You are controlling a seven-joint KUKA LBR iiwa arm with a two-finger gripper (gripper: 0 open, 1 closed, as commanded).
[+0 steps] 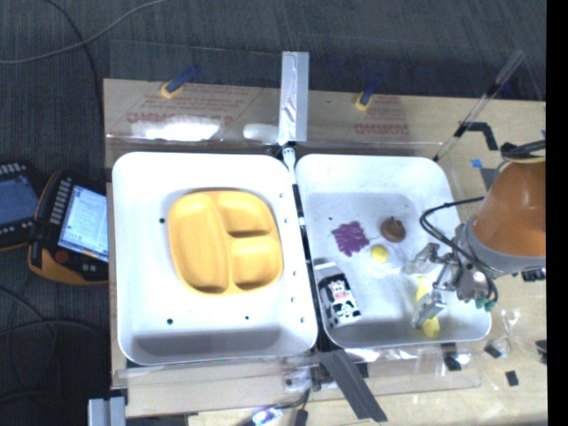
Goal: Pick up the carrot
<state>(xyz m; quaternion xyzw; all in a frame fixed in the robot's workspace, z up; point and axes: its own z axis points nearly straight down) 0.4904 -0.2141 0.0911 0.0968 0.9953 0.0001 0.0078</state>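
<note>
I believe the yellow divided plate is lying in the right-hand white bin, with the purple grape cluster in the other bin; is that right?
Not quite: the camera view shows the yellow divided plate lying in the left-hand white bin. The purple grape cluster is in the other, right-hand white bin, as you said.

Tray (222, 242) — in left bin (142, 327).

We've got the arm (515, 216) coming in from the right, orange band up top, wrist angled down and to the left. The gripper (427, 284) hangs low at its end, and honestly we can't make out more there.
</note>
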